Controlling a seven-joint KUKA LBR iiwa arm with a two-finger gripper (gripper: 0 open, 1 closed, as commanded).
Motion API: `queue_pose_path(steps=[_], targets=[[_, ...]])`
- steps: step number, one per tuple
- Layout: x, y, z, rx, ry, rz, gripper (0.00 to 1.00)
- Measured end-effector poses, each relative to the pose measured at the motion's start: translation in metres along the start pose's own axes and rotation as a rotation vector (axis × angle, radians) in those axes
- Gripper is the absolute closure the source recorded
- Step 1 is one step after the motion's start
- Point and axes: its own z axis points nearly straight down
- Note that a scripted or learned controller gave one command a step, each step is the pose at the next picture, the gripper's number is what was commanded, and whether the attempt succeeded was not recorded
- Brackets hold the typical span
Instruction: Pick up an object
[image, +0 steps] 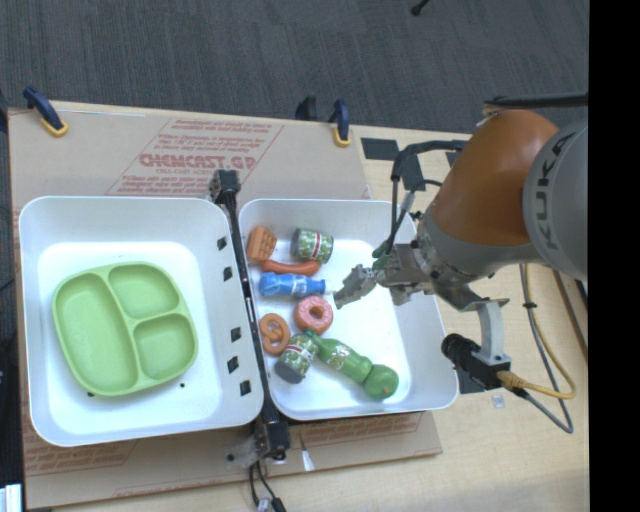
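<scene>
A: Where are the jaws (352, 288) just now?

B: Over the right bin (425, 395), coming in from the bin's right wall. The tips sit just right of the pink ring (316, 315) and a bit above it in the camera view. How high they hang over the bin floor I cannot tell.

A: Open, or closed on anything?

B: Slightly parted, as far as I can see, with nothing between them. The fingers are small and dark against the white, so take that as a rough reading.

A: And what lies around the pink ring?

B: The blue bottle (288, 287) lies just above it, touching or nearly so. Farther above that bottle are the orange toy (275, 254) and the small green can (313, 244). Left of the ring, near the bin's left wall, is the pretzel (273, 329). Below the ring lies the green bottle (345, 361), slanting down to the right, its grey cap toward the pretzel.

A: The other bin?

B: The left bin (40, 400), beside the right bin and well apart from the ring, holds a green divided plate (125, 327). Both bins rest on a cardboard sheet (200, 150) on the table (520, 450).
</scene>
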Motion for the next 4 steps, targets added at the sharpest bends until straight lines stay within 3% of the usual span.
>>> queue_pose_path(steps=[4], targets=[[0.0, 0.0, 0.0, 0.0, 0.0, 0.0, 0.0]])
